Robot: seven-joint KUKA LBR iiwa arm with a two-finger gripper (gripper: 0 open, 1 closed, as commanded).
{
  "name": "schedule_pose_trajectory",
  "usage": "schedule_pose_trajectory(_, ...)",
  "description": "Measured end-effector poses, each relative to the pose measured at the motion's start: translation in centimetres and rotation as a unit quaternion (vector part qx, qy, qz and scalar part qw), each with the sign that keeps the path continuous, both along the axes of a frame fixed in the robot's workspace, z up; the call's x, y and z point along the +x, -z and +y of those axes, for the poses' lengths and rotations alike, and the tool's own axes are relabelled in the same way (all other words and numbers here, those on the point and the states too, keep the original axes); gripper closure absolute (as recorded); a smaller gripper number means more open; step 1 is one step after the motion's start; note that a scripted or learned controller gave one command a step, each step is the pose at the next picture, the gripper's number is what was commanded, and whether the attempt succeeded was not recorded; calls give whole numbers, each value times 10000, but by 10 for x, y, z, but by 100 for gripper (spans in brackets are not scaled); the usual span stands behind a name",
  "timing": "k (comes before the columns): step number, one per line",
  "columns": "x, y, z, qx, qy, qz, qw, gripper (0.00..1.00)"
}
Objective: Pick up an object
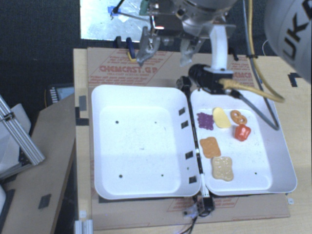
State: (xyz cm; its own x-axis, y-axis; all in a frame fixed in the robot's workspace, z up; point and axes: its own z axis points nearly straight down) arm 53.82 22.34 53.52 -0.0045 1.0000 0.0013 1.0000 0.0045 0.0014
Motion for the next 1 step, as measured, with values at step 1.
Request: schedule_pose_trajectory(1, 0, 0, 0, 0, 0, 0, 10000, 0)
